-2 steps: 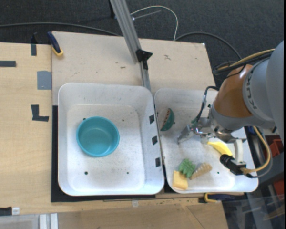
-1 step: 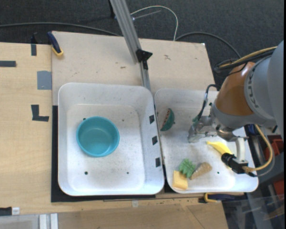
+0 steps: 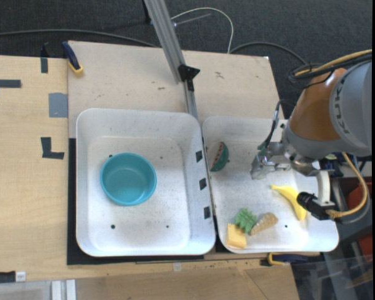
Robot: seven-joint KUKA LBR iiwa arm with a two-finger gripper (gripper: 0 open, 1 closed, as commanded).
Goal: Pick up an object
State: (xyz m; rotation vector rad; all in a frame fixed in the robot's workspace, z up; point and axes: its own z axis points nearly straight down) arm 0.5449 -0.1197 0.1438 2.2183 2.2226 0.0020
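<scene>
camera view: banana lies just beside the jaws (spread or not, i can't tell).

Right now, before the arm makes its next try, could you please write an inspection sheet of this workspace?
Surface: wooden bench bearing left bin and right bin.
Job's things: teal bowl in left bin; watermelon slice, banana, green toy, tan piece, yellow block in right bin.
Clutter: blue-yellow clamp at board corner.
Grippers: gripper over right bin, nothing seen between fingers.
Cables: white cable behind board; yellow cable on arm.
Surroundings: metal pole, dark floor.
</scene>
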